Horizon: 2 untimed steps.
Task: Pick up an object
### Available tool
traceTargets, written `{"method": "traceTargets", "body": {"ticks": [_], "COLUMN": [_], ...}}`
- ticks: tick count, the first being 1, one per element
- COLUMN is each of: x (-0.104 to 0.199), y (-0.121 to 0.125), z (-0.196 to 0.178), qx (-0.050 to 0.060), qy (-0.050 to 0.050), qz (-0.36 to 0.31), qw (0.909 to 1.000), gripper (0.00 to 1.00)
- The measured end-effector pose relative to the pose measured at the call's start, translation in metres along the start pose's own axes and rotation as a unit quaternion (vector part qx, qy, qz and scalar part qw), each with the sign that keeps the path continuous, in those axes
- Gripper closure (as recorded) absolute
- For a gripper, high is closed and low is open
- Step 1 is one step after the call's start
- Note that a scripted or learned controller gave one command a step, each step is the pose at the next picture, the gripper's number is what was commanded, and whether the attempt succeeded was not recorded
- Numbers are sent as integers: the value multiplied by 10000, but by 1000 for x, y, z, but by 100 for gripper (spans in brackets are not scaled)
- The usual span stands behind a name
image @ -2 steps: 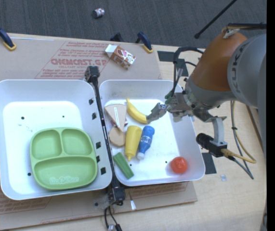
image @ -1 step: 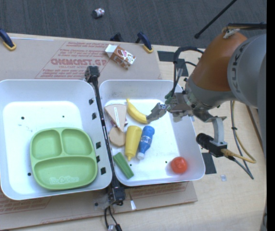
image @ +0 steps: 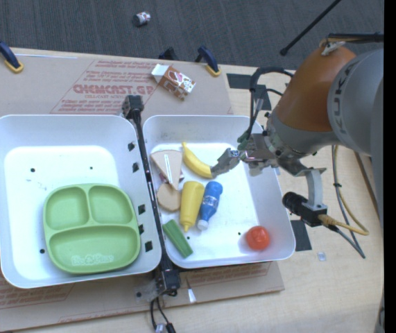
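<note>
yellow banana [image: 196,161] lies just beside the tool [image: 222,164]; finger state unclear.

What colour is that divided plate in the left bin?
Light green; the divided plate shows clearly in the camera view.

floor [image: 80,5]: dark grey carpet | bench [image: 322,283]: tan | cardboard sheet [image: 80,82]: printed

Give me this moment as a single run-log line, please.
gripper: over right bin, beside banana | grasp: none visible | left bin: green tray | task: pending
</note>
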State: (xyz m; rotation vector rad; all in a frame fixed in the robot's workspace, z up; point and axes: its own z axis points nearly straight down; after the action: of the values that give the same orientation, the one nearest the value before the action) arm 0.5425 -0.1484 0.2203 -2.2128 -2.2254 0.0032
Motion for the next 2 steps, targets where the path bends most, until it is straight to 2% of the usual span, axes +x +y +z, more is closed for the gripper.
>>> {"method": "traceTargets", "body": {"ticks": [1, 2], "x": [-63, -63], "y": [40, -41], "z": [129, 129], "qx": [1, 3], "qy": [-8, -1], "qz": [1, -5], "qw": [10000, 10000], "gripper": [0, 0]}}
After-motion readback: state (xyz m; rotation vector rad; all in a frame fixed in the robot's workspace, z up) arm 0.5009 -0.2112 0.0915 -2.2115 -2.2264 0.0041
